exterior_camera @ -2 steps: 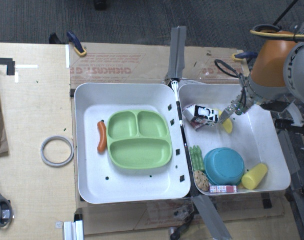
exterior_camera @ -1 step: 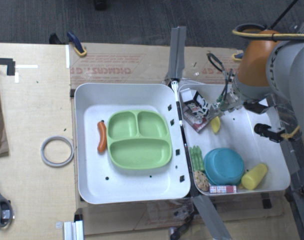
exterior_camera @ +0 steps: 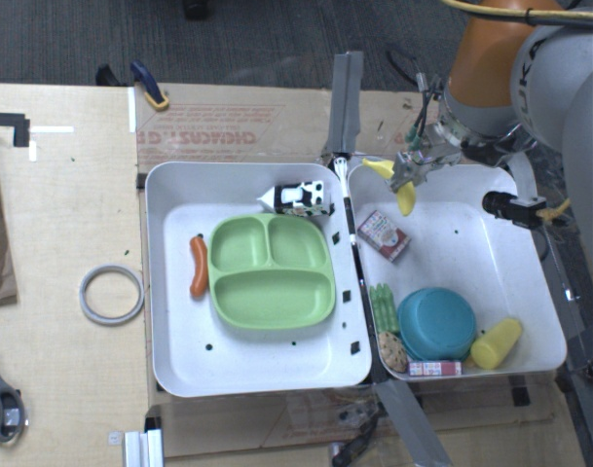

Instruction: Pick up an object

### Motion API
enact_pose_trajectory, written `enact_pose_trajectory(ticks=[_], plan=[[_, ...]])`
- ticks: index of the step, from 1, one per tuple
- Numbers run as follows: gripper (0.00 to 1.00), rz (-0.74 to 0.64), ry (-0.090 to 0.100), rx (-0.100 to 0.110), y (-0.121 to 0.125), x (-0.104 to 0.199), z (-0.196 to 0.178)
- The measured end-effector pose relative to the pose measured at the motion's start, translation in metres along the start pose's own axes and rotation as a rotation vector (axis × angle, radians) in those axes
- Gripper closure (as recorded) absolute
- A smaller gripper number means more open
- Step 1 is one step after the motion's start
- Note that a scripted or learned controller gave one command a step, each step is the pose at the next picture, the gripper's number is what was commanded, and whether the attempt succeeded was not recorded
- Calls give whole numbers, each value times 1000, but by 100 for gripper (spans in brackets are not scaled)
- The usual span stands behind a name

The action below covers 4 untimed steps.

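A pale wooden worktop [exterior_camera: 62, 212] is carrying two shallow white bins side by side, the left bin [exterior_camera: 169, 290] holding a green divided plate [exterior_camera: 273, 270] at its centre, an orange sausage [exterior_camera: 198, 265] at nine o'clock of the plate and a black-and-white toy cow [exterior_camera: 306, 197] at twelve. Over the right bin [exterior_camera: 530, 290], at its eleven o'clock corner, the fingers [exterior_camera: 405, 168] are closing on a yellow banana [exterior_camera: 398, 185], which is hanging between them just above the bin floor. A red-and-white box [exterior_camera: 383, 234] is lying near the bin's middle, and a blue bowl [exterior_camera: 436, 323] and a yellow bottle [exterior_camera: 496, 343] are sitting toward six o'clock.
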State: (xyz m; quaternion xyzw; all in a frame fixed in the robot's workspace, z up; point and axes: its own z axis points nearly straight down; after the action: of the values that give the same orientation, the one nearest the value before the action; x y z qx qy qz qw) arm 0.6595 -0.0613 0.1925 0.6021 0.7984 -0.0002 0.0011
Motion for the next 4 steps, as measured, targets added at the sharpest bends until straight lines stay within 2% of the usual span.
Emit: enact_pose_trajectory(ticks=[1,2,3,4], plan=[[0,0,0,1,0,0,0],[0,-160,-2,-4,-11,-40,94],[100,-161,-2,-7,-9,-40,84],[100,-161,-4,-8,-9,-41,74]])
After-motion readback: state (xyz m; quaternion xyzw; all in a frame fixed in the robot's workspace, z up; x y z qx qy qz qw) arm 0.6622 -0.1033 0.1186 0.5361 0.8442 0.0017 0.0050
